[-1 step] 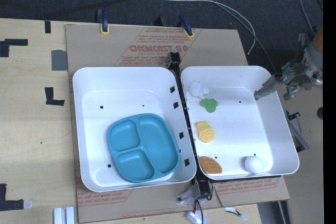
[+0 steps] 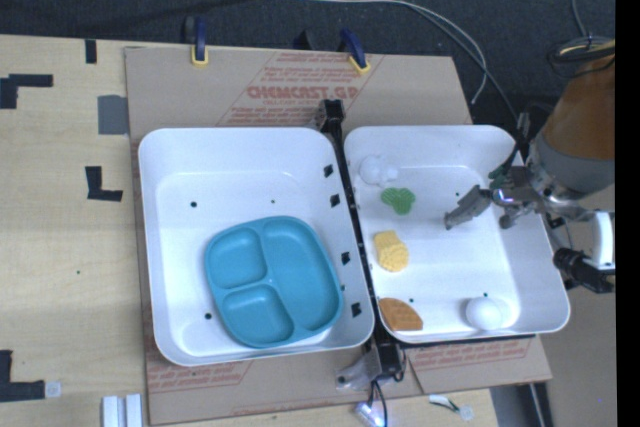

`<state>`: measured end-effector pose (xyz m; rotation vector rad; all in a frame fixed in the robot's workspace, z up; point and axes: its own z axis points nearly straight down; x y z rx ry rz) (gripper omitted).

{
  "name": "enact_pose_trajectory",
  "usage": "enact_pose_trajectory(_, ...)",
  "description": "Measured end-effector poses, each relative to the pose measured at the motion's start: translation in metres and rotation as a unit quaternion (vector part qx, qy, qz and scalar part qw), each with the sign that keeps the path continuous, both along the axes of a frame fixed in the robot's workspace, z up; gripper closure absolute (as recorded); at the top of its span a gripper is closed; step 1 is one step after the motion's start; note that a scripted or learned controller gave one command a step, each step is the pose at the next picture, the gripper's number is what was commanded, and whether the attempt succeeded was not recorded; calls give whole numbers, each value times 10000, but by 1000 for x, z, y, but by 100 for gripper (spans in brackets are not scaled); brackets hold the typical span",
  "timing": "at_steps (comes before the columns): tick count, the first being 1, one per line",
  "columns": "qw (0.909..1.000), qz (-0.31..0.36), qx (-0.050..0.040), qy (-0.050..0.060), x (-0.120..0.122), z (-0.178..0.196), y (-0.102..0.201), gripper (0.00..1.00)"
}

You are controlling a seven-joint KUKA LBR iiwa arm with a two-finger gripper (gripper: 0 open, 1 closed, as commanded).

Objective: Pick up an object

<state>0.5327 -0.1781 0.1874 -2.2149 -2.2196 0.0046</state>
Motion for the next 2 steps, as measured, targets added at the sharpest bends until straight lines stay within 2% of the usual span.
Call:
enact_pose_trajectory(1, 10000, -2, -10, -28, 28, -11, 7, 0)
enact_pose_trajectory(2, 10000, 8, -2, -1, 50, -88, 46, 0)
